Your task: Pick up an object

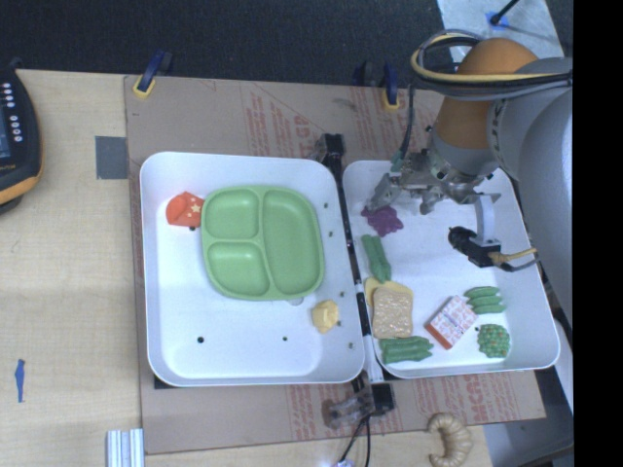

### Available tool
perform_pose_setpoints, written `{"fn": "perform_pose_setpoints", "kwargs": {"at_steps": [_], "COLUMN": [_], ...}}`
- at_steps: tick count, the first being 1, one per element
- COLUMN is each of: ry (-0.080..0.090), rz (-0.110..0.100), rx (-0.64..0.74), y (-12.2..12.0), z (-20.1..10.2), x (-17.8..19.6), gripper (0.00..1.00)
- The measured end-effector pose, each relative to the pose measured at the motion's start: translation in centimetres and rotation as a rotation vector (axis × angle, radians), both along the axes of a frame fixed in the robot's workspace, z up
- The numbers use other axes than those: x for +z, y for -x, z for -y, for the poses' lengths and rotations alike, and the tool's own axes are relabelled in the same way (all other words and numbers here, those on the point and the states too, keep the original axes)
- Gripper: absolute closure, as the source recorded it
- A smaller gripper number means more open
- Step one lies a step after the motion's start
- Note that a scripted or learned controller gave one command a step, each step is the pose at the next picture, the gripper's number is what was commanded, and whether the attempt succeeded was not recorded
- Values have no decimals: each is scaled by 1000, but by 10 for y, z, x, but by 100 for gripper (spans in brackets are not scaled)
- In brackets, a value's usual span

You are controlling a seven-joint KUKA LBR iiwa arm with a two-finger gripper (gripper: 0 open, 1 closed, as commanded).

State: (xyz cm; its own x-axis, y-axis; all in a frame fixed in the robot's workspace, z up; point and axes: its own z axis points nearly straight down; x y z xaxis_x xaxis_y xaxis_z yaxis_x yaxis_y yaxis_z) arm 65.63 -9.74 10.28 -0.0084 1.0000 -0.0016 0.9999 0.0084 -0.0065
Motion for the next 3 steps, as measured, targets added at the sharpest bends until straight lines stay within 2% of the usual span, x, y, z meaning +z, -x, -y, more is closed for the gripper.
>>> {"fn": "perform_pose_setpoints", "kwargs": {"at_steps": [1, 2, 3], "ry": [-1, 0, 0], "rz": [1, 0, 0], "rx": [-3, -1, -1], "y": [0, 0, 0], "z": [-4, -3, -3], "x": [-11, 0, 0], "gripper": [0, 100, 0]}}
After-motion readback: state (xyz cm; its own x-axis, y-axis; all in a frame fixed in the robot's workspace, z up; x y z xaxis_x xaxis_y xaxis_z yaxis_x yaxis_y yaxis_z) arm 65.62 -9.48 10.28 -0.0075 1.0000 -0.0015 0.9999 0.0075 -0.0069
